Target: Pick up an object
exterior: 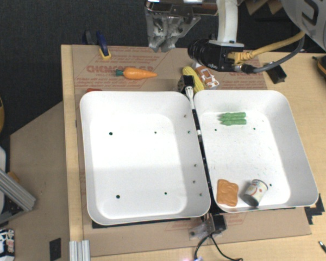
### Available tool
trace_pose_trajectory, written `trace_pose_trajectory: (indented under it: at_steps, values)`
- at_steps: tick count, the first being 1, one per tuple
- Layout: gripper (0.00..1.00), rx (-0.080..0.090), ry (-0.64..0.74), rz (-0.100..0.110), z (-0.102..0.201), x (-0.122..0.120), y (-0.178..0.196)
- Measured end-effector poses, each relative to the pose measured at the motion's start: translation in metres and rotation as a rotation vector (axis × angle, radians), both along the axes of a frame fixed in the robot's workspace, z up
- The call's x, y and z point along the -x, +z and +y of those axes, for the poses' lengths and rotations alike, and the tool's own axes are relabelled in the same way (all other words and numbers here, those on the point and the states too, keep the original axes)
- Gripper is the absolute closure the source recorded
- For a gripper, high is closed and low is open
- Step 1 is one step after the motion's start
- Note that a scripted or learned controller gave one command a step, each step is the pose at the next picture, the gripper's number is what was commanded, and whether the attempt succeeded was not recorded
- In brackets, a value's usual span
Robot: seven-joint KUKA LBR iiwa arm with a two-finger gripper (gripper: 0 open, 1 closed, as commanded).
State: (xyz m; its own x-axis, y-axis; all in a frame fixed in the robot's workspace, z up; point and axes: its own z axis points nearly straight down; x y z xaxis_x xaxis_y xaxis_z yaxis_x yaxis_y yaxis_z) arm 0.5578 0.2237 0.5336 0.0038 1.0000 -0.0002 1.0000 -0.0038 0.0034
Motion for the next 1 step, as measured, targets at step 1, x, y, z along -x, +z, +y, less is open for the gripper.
trace_pose_trajectory:
  at_steps: [1]
  values:
    - [1.0,-0.001,0.008,0.005,0.0014,0.0816,0.0031]
